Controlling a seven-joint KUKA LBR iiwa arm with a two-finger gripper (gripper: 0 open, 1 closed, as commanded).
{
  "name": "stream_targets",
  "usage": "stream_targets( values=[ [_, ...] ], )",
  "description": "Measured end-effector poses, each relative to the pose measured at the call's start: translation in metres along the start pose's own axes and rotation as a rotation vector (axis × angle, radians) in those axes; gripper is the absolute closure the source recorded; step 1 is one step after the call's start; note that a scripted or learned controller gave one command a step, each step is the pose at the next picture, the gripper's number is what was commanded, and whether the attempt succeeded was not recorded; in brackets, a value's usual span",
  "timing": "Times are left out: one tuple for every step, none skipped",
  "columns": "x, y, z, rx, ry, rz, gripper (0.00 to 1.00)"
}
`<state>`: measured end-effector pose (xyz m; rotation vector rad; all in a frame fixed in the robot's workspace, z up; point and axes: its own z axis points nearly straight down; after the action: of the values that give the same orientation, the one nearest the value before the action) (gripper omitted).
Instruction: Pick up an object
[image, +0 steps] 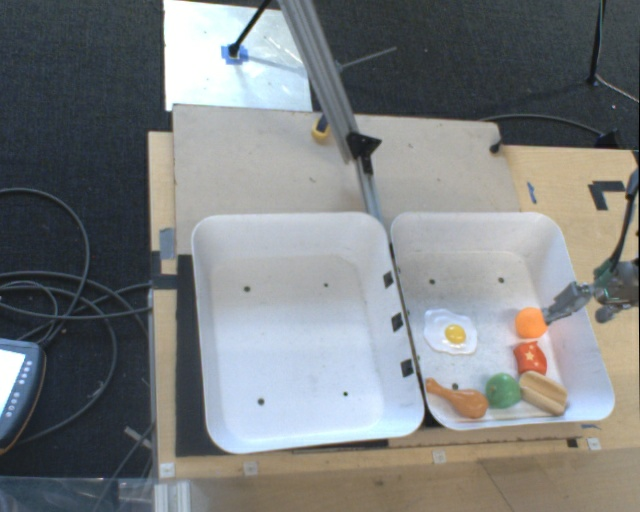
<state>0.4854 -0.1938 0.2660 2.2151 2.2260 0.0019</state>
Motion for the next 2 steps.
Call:
stream_targets(
  values=[
    [0.000, 0.000, 0.000, -0.001, 0.000, 0.001, 0.00],
    [-0.003, 0.002, 0.042, 0.004, 0.001, 0.005, 0.00]
  ],
)
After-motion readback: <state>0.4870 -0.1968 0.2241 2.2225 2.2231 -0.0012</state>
